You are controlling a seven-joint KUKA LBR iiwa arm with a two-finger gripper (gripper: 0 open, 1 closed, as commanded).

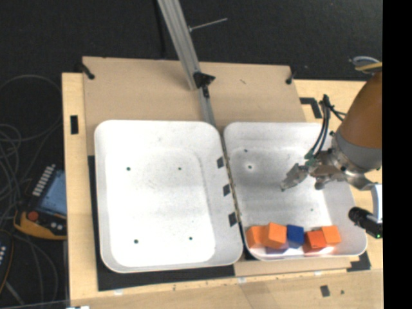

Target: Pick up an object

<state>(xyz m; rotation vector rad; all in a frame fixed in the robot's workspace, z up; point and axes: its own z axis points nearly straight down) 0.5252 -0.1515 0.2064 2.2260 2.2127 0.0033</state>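
Non-task items: left bin [161,192] well left of the jaws, touching the right bin [270,147] along three small black clips [226,190]. Both sit on the tan table [141,89]. Grey rail [183,37] slants from up-left of the jaws to the bins' shared top edge. Far left of the jaws, off the table: blue-screen pendant [48,201] and loose cables [19,134] on the dark floor [64,18].
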